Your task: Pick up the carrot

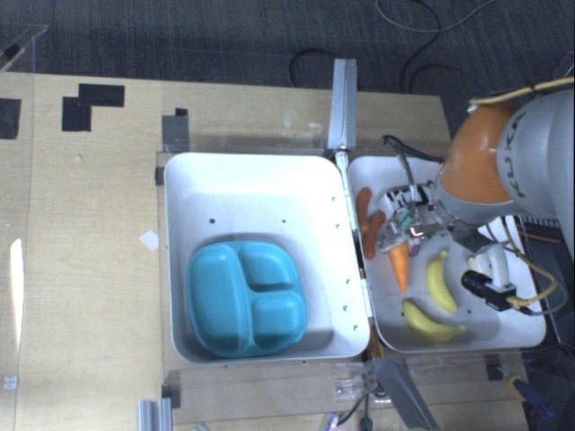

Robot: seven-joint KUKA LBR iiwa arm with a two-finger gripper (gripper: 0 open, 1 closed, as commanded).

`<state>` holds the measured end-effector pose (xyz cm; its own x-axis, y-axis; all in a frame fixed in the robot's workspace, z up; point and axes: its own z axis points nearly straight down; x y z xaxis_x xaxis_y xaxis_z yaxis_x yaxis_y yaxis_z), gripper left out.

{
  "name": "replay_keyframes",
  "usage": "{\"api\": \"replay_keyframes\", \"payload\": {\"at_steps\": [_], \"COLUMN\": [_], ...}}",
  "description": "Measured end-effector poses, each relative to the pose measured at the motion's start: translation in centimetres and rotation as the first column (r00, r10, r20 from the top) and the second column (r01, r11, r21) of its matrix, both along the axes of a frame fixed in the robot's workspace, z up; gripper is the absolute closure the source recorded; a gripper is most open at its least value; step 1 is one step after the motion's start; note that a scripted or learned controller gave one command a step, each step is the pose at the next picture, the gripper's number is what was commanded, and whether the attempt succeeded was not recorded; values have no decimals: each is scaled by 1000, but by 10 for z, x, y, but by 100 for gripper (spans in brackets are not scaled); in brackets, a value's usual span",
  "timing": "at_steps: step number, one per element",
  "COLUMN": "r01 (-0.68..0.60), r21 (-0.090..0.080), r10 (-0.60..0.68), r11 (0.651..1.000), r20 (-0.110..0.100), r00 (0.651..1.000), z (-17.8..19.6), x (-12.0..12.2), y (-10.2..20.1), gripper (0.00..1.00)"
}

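Observation:
The orange carrot (399, 268) lies in the right bin (521, 330), near its left wall, with its tip pointing toward the front. My gripper (401, 233) hangs low right over the carrot's thick upper end, and the arm reaches in from the right. Where gripper and carrot meet is hidden by the wrist hardware, so contact is unclear.
A reddish-brown sausage (367, 222) lies just left of the gripper along the bin wall. Two yellow bananas (437, 282) (431, 321) lie right of and in front of the carrot. The left bin (243, 187) holds a blue divided plate (245, 297). Cables trail at the right.

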<state>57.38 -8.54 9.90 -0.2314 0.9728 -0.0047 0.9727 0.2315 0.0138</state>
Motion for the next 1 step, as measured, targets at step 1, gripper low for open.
{"api": "replay_keyframes", "payload": {"at_steps": [1], "r01": [9], "r21": [2], "r10": [-9], "r11": [1000], "r20": [-12], "r00": [1000], "z": [117], "x": [-12], "y": [58], "gripper": [100]}}
